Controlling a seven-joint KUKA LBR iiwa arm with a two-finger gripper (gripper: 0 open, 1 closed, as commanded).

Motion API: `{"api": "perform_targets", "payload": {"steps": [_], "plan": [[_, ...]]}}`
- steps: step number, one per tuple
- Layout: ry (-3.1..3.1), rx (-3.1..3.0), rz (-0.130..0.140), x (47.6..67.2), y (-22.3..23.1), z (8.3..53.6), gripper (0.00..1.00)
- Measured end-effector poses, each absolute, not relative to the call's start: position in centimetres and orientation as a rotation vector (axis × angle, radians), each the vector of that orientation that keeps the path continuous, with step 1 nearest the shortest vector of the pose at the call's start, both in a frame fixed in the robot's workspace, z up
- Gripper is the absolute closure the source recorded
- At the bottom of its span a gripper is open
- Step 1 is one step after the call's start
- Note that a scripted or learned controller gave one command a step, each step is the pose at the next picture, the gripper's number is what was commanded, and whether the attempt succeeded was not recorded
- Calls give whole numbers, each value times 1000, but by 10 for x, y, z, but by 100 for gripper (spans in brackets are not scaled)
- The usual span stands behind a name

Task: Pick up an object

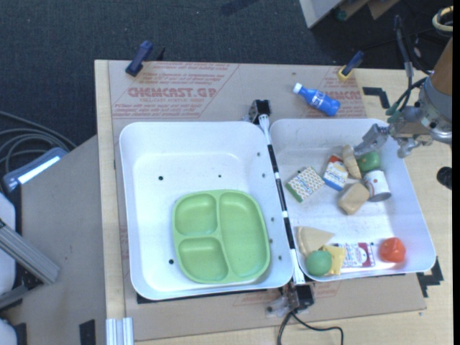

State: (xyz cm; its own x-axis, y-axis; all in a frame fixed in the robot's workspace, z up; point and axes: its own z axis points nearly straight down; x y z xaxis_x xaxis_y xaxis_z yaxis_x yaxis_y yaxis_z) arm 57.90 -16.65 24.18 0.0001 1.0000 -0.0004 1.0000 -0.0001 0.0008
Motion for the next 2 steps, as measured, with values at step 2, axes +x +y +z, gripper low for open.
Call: {"api": "perform_targets", "payload": {"steps": [2], "plan": [[2228,2222,4,583,-213,84,0]]}}
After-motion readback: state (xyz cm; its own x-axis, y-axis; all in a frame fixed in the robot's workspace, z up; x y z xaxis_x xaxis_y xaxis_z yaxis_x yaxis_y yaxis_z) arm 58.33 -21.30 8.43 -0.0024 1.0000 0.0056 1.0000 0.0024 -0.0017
